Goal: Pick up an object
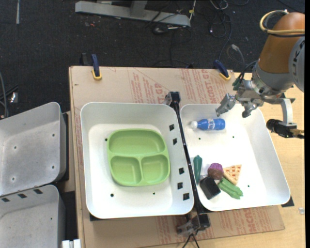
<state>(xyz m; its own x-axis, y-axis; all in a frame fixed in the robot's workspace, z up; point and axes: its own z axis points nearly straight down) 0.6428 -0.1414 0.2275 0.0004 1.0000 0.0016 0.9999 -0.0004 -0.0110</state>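
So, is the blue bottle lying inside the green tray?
No, the blue bottle lies in the right bin, while the green tray sits in the left bin.

The surface is a pale board printed with reddish lettering, held at its far edge by two clamps with yellow and blue grips, one at the left and one at the right. Beyond it lies a dark, speckled floor strewn with black cables, with a grey metal bar lying near the top. At the left, two white perforated trays rest beside the surface, and a light wooden top shows at the right.
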